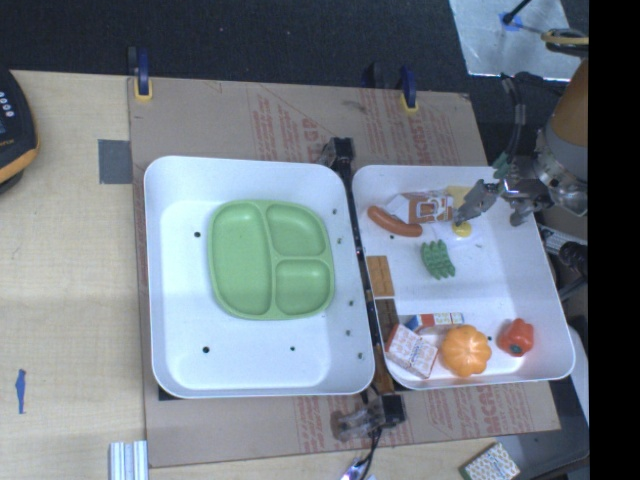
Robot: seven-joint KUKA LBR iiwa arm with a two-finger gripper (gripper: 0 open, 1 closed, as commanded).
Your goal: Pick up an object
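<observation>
Partly cut off at right, tool (492,194) over right bin (545,278), finger state unclear, half hiding yellow item (460,196).

The shallow white right bin (540,298) has open floor in its middle and along its right side, between the small green ridged toy (437,259) and the round orange fruit (466,351). Its near edge is crowded: a red and white packet (412,350), the orange fruit and a red pepper toy (516,337) lie close together. At the far edge, a red sausage (394,221) and a small printed card (431,208) narrow the way. The white left bin (175,298) holds 1 green divided plate (270,259), with bare floor around it.
</observation>
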